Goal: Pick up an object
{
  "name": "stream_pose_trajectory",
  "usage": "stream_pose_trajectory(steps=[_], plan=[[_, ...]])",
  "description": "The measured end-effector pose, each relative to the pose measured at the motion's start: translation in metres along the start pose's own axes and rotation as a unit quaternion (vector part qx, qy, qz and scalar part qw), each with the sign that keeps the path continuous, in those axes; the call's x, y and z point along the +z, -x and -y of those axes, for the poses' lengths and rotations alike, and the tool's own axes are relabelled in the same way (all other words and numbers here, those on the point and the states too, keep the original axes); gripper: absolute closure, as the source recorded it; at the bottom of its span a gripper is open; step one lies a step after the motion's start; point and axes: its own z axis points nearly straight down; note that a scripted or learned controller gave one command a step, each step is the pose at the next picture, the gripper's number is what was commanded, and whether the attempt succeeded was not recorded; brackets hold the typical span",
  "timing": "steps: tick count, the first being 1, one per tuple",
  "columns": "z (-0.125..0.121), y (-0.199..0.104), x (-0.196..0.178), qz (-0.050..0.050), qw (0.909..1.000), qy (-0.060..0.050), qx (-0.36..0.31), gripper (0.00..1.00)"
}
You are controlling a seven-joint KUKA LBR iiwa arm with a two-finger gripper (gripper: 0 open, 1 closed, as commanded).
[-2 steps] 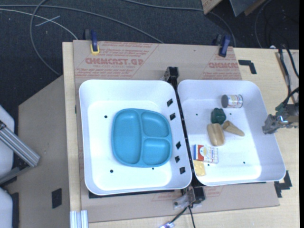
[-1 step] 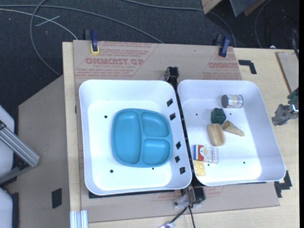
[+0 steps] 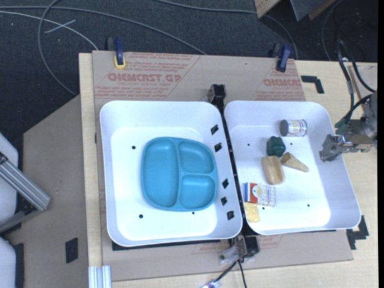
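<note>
Gripper is seen at the right edge of the right bin; finger state cannot be told, nothing is seen held. Nearest to it, toward the bin's middle, a tan wedge is lying, then a tan block, a dark green piece, and a small jar at the back. A printed packet and yellow piece are placed near the bin's front left. Left of this bin, a blue divided plate is set in the other bin. No pick is made yet; approach, grasp and lift are judged left.

Bench with two white bins
</note>
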Motion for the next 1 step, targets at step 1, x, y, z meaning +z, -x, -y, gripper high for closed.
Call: stream_pose_trajectory(steps=[1], plan=[[-0.0116, -0.0558, 0.0137, 0.0, 1.0, 0.0, -0.001, 1.0]])
